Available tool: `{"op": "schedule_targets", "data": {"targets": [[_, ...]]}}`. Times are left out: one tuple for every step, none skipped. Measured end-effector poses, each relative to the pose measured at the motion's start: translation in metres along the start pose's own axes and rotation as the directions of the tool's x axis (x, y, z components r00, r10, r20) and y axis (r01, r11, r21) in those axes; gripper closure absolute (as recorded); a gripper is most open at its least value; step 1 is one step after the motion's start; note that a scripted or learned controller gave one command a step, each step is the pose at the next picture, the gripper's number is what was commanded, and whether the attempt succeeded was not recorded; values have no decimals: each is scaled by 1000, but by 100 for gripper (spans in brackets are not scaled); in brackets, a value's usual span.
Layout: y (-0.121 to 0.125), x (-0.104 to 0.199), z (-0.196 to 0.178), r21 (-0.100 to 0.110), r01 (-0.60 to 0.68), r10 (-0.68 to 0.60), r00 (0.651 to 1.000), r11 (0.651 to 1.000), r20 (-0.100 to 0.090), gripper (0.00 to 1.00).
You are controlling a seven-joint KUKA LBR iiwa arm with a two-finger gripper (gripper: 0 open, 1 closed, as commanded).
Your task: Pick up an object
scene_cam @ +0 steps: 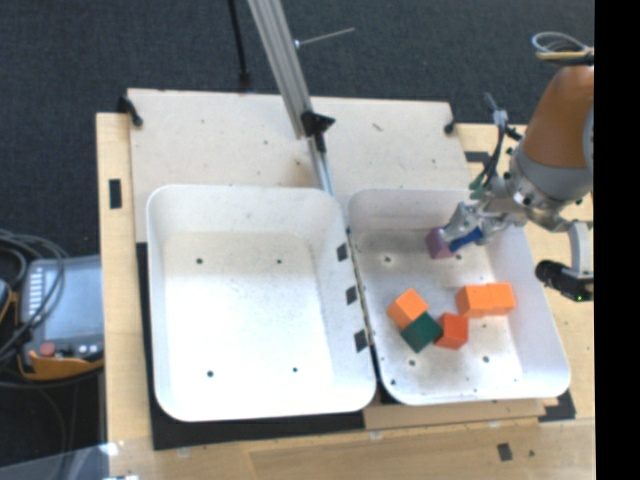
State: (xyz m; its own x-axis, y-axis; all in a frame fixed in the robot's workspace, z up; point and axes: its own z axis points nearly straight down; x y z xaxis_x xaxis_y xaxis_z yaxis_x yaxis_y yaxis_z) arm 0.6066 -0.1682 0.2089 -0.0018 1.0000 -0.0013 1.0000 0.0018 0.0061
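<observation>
Item: worktop (pixel 115 268), wooden, carrying two shallow white bins side by side.

Left bin (pixel 250 203): white, no blocks seen inside.

Right bin (pixel 545 353): holds five small objects.
- Purple block (pixel 438 244), at about 12 o'clock in the bin, near the back wall. Small, roughly cube-shaped, no clear long axis.
- Orange cube (pixel 406 306), near the bin's middle, tilted on a corner.
- Green block (pixel 422 332), touching the orange cube at its 5 o'clock.
- Red-orange block (pixel 453 331), just beside the green block at its 3 o'clock.
- Orange brick (pixel 486 299), at 3 o'clock from the orange cube and apart from it; long axis runs roughly 9 to 3 o'clock.

Arm (pixel 555 138): grey with an orange band, reaching in from 3 o'clock over the right bin's back corner.

Gripper (pixel 462 236): a blue part shows at its tip. The purple block lies right at the tip, toward 8 o'clock, touching or nearly so.

Fingers: too small and blurred to make out; open, closed or gripping cannot be told. Whether the purple block sits between them or merely beside them cannot be told either.

Judgement: the purple block is the likely target, being far nearer the tip than the cluster at 6 o'clock. Any lift turns on the block being properly enclosed; if it is only nudged from 2 o'clock, it may slide toward the bin's middle.
</observation>
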Motion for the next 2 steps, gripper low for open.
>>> {"op": "schedule_targets", "data": {"targets": [[-12, 50, 6, 7, 3, -3, 1000, 1000, -1, 100], [-25, 105, 8, 8, 5, -5, 1000, 1000, -2, 100]]}}
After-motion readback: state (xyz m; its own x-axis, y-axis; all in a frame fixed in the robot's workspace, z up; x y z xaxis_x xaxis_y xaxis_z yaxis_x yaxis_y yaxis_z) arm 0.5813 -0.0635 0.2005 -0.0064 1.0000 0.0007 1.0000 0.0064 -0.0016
